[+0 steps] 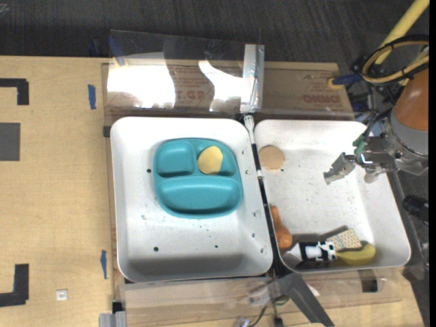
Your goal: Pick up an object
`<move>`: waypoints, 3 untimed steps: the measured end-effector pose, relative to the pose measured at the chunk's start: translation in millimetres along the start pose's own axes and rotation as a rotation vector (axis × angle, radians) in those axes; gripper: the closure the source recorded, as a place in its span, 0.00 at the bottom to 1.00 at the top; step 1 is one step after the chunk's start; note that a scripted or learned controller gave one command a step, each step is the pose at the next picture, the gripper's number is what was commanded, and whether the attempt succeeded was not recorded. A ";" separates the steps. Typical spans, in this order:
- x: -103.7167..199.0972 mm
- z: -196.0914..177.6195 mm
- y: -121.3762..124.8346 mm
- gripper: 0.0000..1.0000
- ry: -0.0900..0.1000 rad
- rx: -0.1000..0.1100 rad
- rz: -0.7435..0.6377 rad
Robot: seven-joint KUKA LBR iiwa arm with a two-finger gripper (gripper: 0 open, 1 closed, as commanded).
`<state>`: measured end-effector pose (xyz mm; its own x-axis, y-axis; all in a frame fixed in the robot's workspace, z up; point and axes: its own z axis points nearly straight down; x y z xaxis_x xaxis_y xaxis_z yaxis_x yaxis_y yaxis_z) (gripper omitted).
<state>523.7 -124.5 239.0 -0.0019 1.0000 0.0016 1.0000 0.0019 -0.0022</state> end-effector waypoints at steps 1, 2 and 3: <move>-53.0 67.0 -3.6 0.00 0.000 0.003 -0.250; -51.8 65.2 -2.1 0.00 -0.001 -0.001 -0.252; -0.2 150.6 26.2 0.00 -0.005 -0.009 -0.418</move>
<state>549.5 -124.5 88.3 -0.4076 0.9131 -0.0046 0.9131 0.4076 0.0065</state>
